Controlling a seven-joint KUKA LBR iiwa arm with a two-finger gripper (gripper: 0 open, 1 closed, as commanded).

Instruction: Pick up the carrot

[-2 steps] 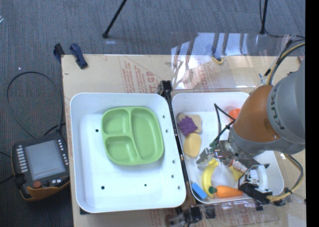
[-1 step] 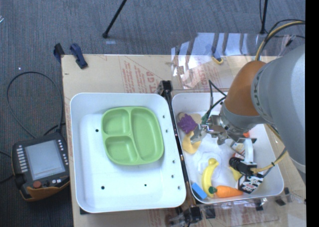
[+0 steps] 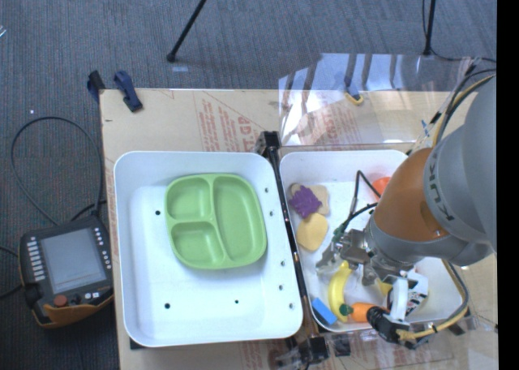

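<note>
While a green divided plate [image 3: 216,220] sits in the left bin [image 3: 134,279], the carrot [image 3: 359,310] (orange, beside a banana [image 3: 339,282]) lies in the right bin's [image 3: 340,157] near corner, under the gripper [image 3: 375,283], whose grip cannot be judged.

Dark grey-blue carpet [image 3: 97,11] covers the floor around the counter [image 3: 203,121], whose top is brown board with red printing. Thin black tripod legs [image 3: 199,11] stand on the carpet beyond it. To the left, a handheld control pad [image 3: 66,267] with a grey screen lies on the floor, and a black cable [image 3: 24,149] loops near it. Blue clamps [image 3: 126,90] grip the counter's far left corner.
</note>
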